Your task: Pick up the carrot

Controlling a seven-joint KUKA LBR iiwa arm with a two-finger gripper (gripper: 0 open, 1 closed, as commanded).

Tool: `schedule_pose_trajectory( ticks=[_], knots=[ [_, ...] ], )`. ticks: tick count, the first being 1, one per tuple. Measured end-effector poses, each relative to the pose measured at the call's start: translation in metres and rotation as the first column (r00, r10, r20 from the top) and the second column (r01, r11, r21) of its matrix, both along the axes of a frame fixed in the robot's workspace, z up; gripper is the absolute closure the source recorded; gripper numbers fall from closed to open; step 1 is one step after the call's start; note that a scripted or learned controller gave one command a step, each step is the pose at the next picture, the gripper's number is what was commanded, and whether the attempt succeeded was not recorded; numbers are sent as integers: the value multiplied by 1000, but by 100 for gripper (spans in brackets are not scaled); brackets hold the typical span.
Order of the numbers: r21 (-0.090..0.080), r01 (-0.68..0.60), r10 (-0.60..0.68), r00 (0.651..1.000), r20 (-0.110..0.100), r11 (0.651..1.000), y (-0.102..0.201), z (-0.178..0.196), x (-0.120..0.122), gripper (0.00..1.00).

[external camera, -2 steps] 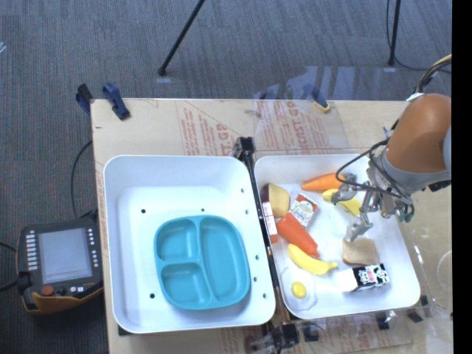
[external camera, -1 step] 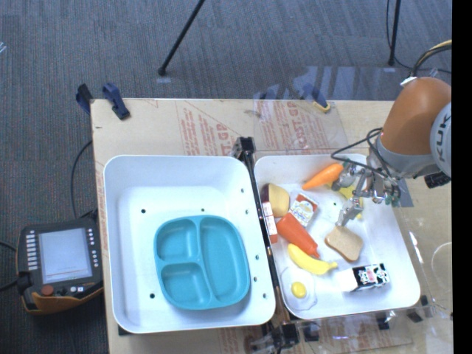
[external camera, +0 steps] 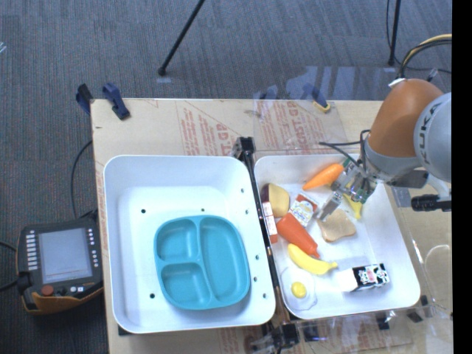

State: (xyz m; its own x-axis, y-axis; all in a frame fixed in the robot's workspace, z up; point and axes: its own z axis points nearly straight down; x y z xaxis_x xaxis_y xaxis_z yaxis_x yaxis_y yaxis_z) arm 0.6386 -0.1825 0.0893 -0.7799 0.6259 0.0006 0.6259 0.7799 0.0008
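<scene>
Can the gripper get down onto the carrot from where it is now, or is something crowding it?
Probably yes. The carrot lies uncovered near the right bin's back wall, and the gripper hangs just beside it. Its nearest neighbours sit slightly apart.

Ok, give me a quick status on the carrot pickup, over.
Gripper low in right bin, nothing visibly held. Carrot lying free at the bin's back, just behind the gripper. Toast and banana nearby, not blocking.
</scene>
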Motion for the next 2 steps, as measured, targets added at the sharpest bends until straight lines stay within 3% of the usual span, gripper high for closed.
schedule_pose_trajectory(
  ticks=[1, 2],
  knots=[
    [0, -6, 6, 1000, 6, 1000, 2, 13, 3, 100],
    [1, -7, 7, 1000, 3, 1000, 2, 11, 2, 0]
  ],
)
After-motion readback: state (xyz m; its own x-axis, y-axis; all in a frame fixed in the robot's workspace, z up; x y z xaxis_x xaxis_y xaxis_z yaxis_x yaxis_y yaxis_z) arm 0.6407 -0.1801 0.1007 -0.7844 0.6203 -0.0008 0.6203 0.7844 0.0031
